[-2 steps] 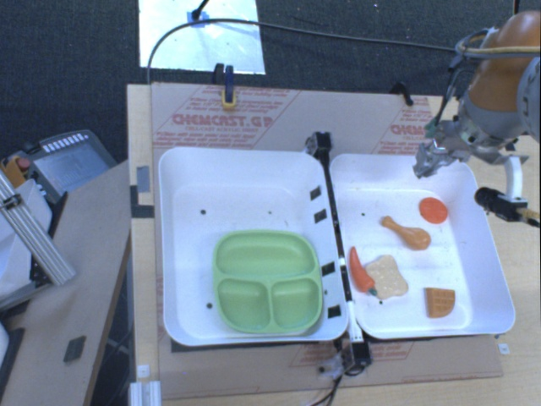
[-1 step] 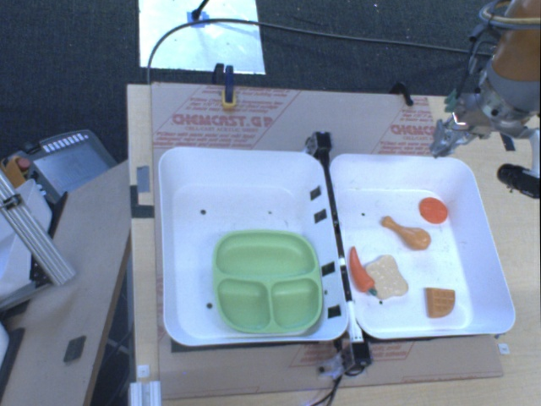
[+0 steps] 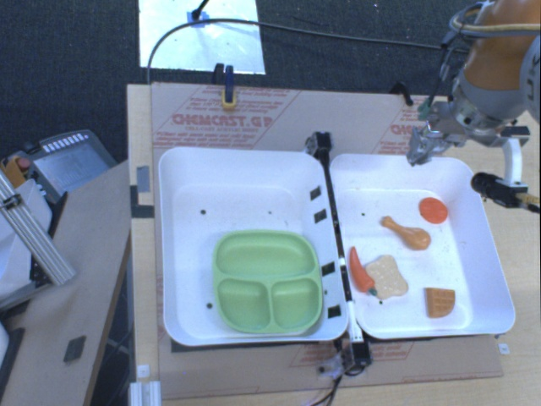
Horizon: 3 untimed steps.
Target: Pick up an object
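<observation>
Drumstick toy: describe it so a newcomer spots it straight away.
Look in the right-hand white bin, mid-way down. The drumstick toy lies below-left of the orange-red disc. It alone is tan and club-shaped, a thin handle swelling to a rounded end.

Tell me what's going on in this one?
The arm's gripper hangs above the far rim of the right bin, carrying nothing visible. Toy food lies in that bin: a carrot, drumstick, red disc, bread slice and wedge. The left bin holds a green tray.
</observation>
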{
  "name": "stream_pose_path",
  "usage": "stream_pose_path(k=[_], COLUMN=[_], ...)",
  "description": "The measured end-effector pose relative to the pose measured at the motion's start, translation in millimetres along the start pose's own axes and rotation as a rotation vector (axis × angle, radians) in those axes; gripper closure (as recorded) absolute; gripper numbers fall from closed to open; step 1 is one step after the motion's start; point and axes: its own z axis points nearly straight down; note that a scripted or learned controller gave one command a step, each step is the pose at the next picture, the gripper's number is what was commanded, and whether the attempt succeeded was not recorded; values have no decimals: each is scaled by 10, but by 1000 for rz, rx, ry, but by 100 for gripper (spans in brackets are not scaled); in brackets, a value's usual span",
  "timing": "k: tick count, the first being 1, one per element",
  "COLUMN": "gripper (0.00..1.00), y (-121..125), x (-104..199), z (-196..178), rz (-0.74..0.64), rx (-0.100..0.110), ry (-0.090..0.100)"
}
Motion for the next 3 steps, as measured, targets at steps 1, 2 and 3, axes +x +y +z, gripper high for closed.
stream_pose_path(k=[1,2,3], gripper=[100,100,100], y=[-49,-44,-46], x=[526,1112,1739], z=[145,83,100], rz=[-1,-2,-2], rx=[1,-1,-1], ry=[0,1,2])
